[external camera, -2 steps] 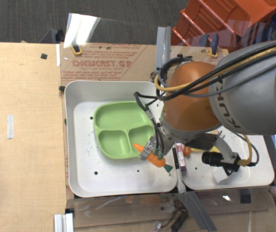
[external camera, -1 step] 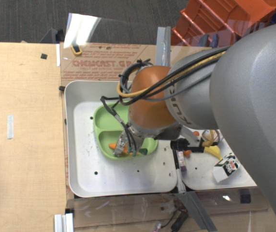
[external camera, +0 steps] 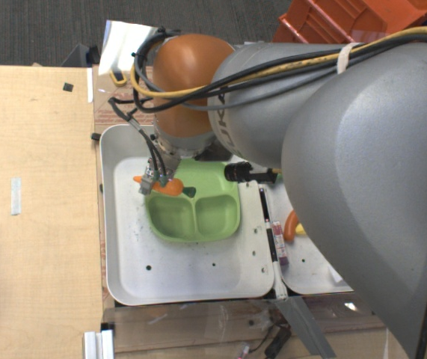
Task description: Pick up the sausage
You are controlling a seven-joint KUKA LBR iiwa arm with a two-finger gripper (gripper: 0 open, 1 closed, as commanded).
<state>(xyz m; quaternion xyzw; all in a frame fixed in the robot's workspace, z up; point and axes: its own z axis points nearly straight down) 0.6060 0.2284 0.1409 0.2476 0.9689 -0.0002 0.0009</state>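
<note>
Over the left shallow white bin (external camera: 123,275), the two-finger gripper (external camera: 152,184), its closure indeterminable, met a small orange oblong piece (external camera: 171,188), presumably the sausage, at the green divided plastic dish (external camera: 198,219) rim; grasp stage judged, with confirmed closure and a straight lift required next.

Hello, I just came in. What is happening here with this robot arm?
A grey robot arm reaches in from the right over the left white bin. Its gripper hangs low at the upper left rim of a green divided tray that sits in this bin. Right beside the gripper, on the tray's rim, lies a small orange item, maybe the sausage. I cannot tell if the gripper holds it. Another orange piece shows in the right bin, mostly hidden by the arm.
</note>
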